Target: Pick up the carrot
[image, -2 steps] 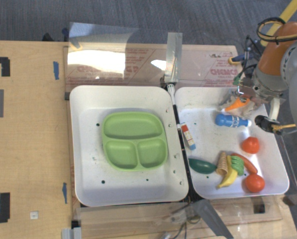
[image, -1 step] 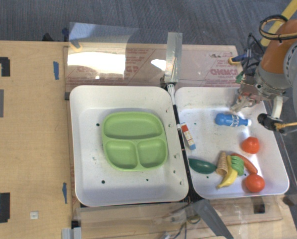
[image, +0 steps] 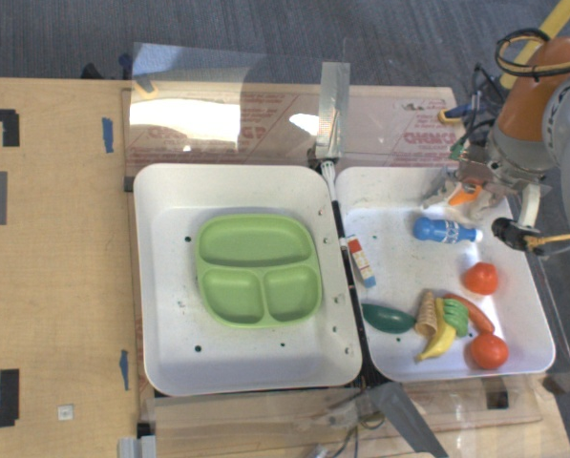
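Note:
The carrot [image: 468,197] shows as a small orange piece at the far right corner of the right bin [image: 399,208]. It sits between the pale fingers of my gripper [image: 465,195], which is shut on it. The grey arm with its orange band comes down from the upper right and hides most of the carrot. I cannot tell whether the carrot touches the bin floor.
A blue bottle [image: 445,230] lies just in front of the gripper. Further forward are two red tomatoes [image: 480,278] [image: 488,351], a banana [image: 437,338], a red pepper [image: 472,315], a dark green vegetable [image: 388,318] and a small red-and-white packet [image: 361,260]. The left bin [image: 160,218] holds a green divided plate [image: 259,267].

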You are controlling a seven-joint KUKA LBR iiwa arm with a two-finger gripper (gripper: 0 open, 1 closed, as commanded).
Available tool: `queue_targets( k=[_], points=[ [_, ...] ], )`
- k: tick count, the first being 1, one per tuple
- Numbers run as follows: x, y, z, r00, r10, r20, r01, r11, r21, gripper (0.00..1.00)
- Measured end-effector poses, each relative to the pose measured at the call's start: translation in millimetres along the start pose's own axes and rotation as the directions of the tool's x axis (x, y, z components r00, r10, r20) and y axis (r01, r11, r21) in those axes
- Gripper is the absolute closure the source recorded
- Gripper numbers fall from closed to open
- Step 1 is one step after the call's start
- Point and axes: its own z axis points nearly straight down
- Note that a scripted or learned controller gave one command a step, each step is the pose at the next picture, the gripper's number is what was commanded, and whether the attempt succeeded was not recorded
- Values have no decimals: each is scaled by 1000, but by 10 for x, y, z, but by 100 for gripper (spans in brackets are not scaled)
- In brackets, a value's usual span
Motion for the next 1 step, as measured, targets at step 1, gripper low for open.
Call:
queue_targets(
  k=[1],
  points=[
    [-11, 1, 91, 999, -32, -7, 32, 999, 4, 0]
  ],
)
